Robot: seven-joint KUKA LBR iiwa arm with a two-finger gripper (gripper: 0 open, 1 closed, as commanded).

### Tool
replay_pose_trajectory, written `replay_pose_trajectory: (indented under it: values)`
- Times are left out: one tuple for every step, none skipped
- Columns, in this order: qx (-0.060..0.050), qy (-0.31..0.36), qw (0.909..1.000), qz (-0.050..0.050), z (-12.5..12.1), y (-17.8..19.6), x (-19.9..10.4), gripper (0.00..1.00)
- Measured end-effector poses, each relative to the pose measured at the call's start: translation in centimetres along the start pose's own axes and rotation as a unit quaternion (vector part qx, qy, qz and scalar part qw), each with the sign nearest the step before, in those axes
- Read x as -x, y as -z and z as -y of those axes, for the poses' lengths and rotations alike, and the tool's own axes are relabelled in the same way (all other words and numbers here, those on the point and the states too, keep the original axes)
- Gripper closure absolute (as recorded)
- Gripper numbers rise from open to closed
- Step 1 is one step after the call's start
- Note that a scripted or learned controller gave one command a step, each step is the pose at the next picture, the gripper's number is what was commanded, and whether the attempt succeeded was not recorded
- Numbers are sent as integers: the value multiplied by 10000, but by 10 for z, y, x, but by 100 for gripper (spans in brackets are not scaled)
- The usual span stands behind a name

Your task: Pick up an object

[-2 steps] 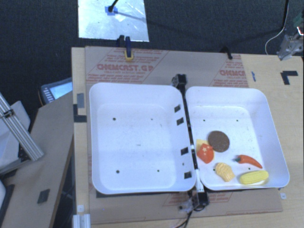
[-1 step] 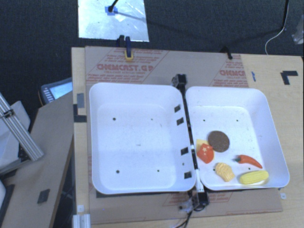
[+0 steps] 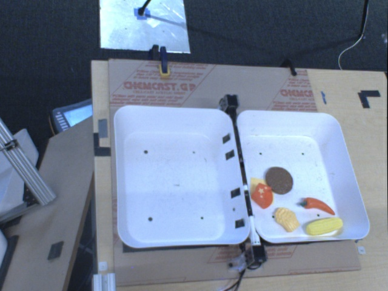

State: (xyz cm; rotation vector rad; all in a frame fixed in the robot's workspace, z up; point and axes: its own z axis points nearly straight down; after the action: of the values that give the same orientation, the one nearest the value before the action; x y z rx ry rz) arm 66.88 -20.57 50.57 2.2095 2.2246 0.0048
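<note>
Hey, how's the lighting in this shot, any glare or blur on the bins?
Camera view: even, soft light; the right bin looks bright but keeps its detail; the foil sheet up top glares; the small food toys, like the corn cob, look slightly soft.

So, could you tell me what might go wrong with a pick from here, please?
The items crowd together: the brown disc touches the red-and-yellow piece, so a grasp may nudge or catch both. The corn lies against the right bin's front wall, and the chili looks thin; either could slip.
</note>
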Motion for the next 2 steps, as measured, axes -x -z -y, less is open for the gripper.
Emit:
replay_pose_trajectory:
  values:
    - [-77, -31, 10000, -23, 2, -122, 0, 100]
    - [16, -10, 10000, 6, 0, -47, 0, 100]
